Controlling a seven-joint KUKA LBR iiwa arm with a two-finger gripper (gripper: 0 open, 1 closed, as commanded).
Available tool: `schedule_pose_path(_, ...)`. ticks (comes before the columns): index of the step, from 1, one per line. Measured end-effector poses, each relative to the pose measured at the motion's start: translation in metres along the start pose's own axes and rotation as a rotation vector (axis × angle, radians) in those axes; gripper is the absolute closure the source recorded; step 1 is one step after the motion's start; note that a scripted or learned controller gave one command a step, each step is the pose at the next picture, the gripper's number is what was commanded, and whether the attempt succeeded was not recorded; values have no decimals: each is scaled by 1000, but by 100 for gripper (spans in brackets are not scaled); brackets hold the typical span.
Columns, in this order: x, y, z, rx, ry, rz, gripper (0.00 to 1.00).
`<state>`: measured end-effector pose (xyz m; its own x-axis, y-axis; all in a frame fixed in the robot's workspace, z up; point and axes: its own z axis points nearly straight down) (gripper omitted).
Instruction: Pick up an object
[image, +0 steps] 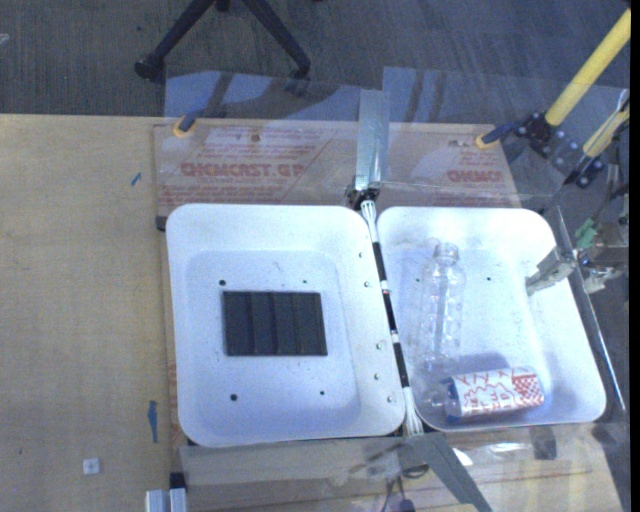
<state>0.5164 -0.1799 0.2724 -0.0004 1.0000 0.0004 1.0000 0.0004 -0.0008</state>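
Left of claw (560, 268), bottle (440, 310)

Two bins, three things in them
Left white bin (190, 260) holds one dark ribbed flat panel (274, 323); the right white bin (540, 235) beside it holds one clear plastic bottle (440, 305) and one red-and-white patterned can (495, 392) lying just below that bottle

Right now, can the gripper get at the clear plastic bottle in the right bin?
Probably yes. The gripper sits at the right bin's right edge, and the clear plastic bottle lies uncovered beside it. The red-and-white can touches only the bottle's base end.
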Motion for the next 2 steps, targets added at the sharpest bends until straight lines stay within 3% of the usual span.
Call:
schedule_pose_path(1,50,68,68,-1,-1,146,0)
schedule_pose_path(2,10,35,104,2,1,293,0)
